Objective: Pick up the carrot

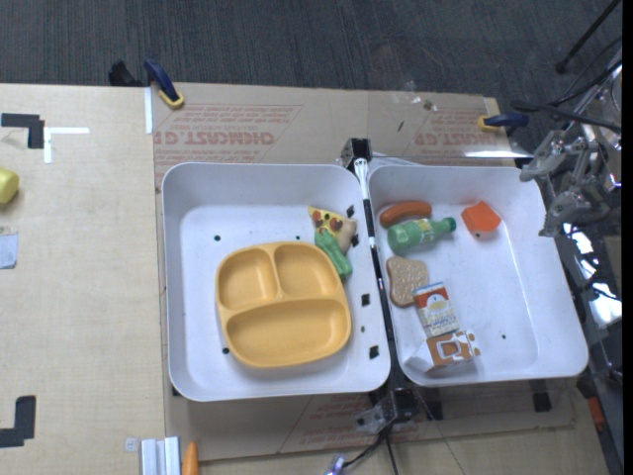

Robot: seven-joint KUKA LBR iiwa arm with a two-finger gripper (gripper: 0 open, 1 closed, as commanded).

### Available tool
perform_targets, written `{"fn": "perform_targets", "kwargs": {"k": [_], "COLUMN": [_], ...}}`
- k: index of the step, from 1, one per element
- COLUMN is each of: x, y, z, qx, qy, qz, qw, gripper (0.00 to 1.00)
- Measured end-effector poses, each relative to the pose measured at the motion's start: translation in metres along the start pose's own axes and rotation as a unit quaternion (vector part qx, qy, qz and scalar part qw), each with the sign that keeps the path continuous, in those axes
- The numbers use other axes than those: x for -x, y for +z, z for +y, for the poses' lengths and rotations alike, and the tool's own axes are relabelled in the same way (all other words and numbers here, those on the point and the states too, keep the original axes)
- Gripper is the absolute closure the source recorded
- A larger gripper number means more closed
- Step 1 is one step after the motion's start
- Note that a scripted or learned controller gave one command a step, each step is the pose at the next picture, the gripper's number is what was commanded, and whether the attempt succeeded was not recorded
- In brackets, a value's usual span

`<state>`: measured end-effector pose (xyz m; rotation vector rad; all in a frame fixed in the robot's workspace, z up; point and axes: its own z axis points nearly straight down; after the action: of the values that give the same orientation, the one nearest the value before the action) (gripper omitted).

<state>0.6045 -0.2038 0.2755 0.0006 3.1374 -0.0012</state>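
Observation:
The carrot (482, 218) looks like a short orange chunk lying in the right bin (514, 354), near its far right corner. Just left of it are a green bottle (420, 233) on its side and a reddish sausage (406, 211). My gripper (569, 191) hangs at the right bin's far right edge, to the right of the carrot and apart from it. Cables and metal parts clutter it there, and nothing shows in its grasp.
The right bin also holds a round brown cookie (406, 279) and a small juice carton (443, 336). In the left bin (188, 295) lie a yellow divided plate (284, 304), a pizza slice (334, 225) and a green vegetable (334, 251). A dividing wall (372, 265) separates the bins.

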Motion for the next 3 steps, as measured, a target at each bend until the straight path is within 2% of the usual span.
{"fn": "perform_targets", "kwargs": {"k": [1, 2, 3], "x": [-0.038, -0.073, -0.095], "y": [0.182, 0.082, 0.072], "z": [0.076, 0.159, 0.219], "qx": [0.0, 0.001, 0.0], "qy": [-0.006, -0.034, 0.038], "qz": [-0.001, -0.001, 0.0], "qw": [1.0, 0.9994, 0.9993], "gripper": [0.0, 0.0, 0.0]}}
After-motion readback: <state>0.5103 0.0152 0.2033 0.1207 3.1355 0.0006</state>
